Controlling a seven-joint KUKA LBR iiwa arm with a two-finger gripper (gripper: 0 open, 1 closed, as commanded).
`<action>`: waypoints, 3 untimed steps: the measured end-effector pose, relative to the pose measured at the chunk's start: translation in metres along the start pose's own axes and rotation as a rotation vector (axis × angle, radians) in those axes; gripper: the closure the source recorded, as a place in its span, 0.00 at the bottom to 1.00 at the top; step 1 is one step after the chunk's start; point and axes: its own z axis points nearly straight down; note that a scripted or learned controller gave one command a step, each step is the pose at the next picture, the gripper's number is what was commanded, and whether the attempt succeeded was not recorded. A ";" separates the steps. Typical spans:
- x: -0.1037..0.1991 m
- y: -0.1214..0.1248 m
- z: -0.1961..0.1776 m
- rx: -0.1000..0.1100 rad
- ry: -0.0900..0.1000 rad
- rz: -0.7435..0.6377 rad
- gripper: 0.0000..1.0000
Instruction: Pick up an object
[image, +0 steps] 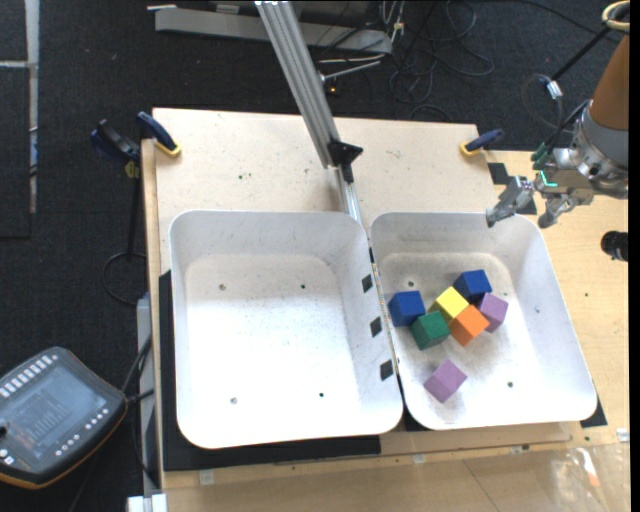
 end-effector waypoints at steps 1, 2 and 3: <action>0.000 0.001 -0.002 -0.003 -0.002 -0.002 0.00; -0.004 0.003 0.061 0.002 0.000 0.002 0.00; -0.005 0.008 0.106 0.001 -0.001 0.001 0.00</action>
